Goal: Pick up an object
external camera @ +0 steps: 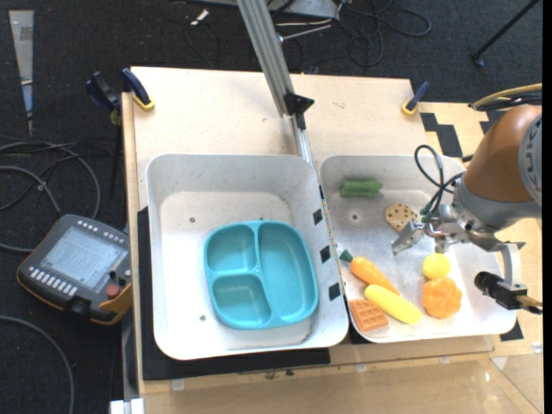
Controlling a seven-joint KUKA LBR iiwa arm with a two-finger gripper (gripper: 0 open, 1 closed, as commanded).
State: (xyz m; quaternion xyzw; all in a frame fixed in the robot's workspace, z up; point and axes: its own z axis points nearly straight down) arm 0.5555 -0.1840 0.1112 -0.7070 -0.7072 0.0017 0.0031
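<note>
My end effector [412, 236] gaped wide, holding nothing; my wrist hid the bin [390, 171] behind; six toys lay around it.

Single fixed camera above bench [216, 110], slanted down, both bins [172, 188] in frame.

Two shallow white bins side by side on bench. Left bin [172, 231]: teal three-compartment plastic tray [259, 274] near centre. Right bin [341, 172]: green bean pod [360, 188] at back; tan round cracker [398, 216] in front of it, to the right; orange carrot [372, 272] mid-left; yellow corn cob [392, 304] and brown waffle [368, 316] at front, touching; yellow lemon [436, 267] directly behind orange citrus fruit [442, 297], right side. Gripper [417, 234] above bin centre, betw. cracker and lemon.
</note>
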